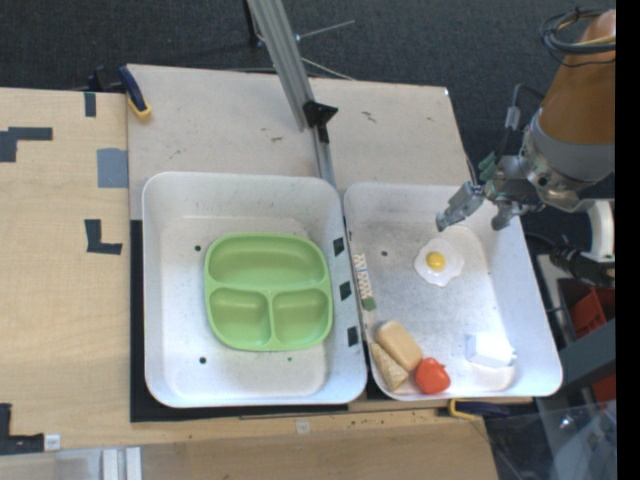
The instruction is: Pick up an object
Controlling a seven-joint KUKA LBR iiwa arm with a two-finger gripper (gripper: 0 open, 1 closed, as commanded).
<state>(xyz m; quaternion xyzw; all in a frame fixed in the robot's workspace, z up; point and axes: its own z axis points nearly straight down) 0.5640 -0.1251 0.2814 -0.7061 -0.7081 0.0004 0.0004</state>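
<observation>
Hovering above fried egg (437,264) in right bin (520,268): fingers (478,206) spread wide, holding nothing.

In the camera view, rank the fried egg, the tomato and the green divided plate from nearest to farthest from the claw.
1. Fried egg, in the right bin just below the claw.
2. Tomato, at the right bin's near edge.
3. Green divided plate, in the left bin.

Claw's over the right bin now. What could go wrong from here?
1. The fried egg lies flat under the claw; the fingers may slide off without gripping it.
2. The bread and tomato touch in the bin's near corner, so a grasp there may hit the wall.
</observation>
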